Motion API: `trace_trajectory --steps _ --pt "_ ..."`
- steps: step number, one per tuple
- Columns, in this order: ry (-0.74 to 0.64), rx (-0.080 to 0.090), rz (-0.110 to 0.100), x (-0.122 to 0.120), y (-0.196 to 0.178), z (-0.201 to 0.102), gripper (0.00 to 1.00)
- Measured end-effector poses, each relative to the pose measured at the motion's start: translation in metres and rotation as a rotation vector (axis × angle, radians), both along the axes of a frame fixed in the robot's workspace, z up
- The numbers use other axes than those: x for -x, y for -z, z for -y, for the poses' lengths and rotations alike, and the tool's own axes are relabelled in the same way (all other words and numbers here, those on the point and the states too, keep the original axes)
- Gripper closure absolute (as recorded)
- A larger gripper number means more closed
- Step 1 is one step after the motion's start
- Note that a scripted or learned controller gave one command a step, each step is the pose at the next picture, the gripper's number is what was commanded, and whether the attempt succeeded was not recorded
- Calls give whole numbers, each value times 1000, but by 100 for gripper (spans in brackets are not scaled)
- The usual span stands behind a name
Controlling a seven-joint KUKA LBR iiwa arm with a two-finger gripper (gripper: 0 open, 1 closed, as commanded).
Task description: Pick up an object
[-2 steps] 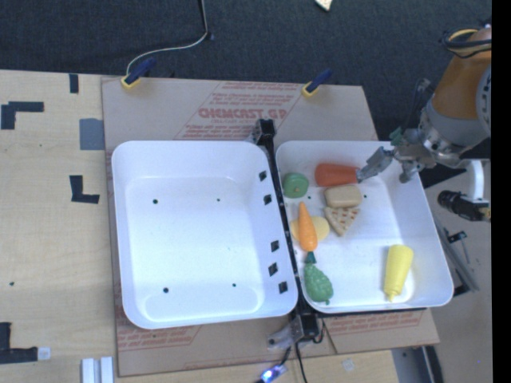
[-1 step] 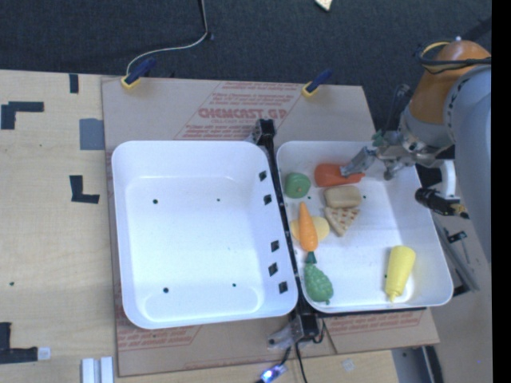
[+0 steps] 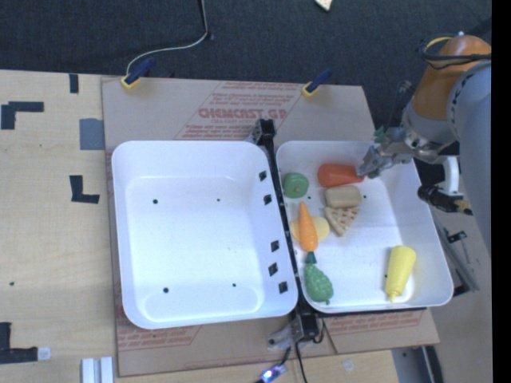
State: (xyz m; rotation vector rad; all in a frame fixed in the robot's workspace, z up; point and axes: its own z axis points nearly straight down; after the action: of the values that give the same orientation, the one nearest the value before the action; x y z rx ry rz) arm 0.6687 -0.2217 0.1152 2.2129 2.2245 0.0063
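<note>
The right bin (image 3: 415,294) holds several toy foods: a red-orange piece (image 3: 337,173) at the back, a tan block (image 3: 343,195), a waffle-like wedge (image 3: 342,218), a green ball (image 3: 295,184), an orange carrot (image 3: 307,226) over a pale yellow piece (image 3: 319,228), a green leafy item (image 3: 318,284) and a yellow bottle-shaped toy (image 3: 398,271). My gripper (image 3: 374,161) hangs over the bin's back right part, just right of the red-orange piece. Nothing shows between its fingers, and their state is too small to make out.
The left bin (image 3: 136,166) sits beside the right one, with a black divider strip (image 3: 273,206) between them. Both rest on a cardboard sheet (image 3: 231,110) held by blue and yellow clamps. A cable (image 3: 200,22) runs across the dark floor behind.
</note>
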Motion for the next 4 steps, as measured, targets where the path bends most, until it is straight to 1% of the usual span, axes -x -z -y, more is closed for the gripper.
trace_trajectory --steps 1,2,3,4 --pt "3 7 12 -1 -176 1 100" --pt "-3 -1 -1 -1 -205 -66 100" --pt "-1 -3 -15 1 -111 -127 100" --pt "1 2 14 -1 -320 -146 100"
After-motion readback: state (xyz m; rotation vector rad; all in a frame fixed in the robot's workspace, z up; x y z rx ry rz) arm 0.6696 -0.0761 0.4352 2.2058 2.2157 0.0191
